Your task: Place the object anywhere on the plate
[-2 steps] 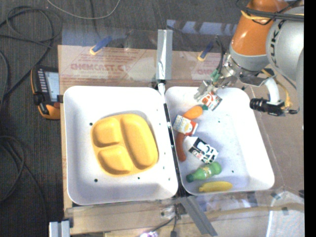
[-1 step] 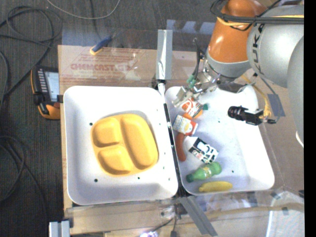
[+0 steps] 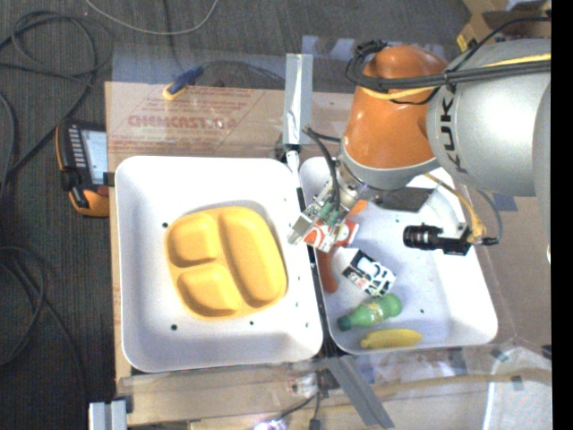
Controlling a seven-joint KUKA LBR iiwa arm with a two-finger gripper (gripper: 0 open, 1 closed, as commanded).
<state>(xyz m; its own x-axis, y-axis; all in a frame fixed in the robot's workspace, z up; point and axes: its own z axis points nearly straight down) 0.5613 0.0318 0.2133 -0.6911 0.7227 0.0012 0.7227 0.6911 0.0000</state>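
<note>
Reaching in from the right, arm (image 3: 421, 124) hangs pincer (image 3: 315, 222) over the bins' divider; grip state unclear.

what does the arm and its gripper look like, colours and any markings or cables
The arm has a smooth silver-grey rounded casing with dark lettering along its side, and a glossy orange band above the wrist. Thin black cables loop over the orange section. The gripper is small, with exposed metal and green parts.

Two white bins (image 3: 134, 330) side by side; one yellow sectioned plate (image 3: 228, 260) at left; at right one green bottle (image 3: 374, 312), one banana (image 3: 390, 338), one black-and-white box (image 3: 369, 273), one carrot (image 3: 329, 274).
</note>
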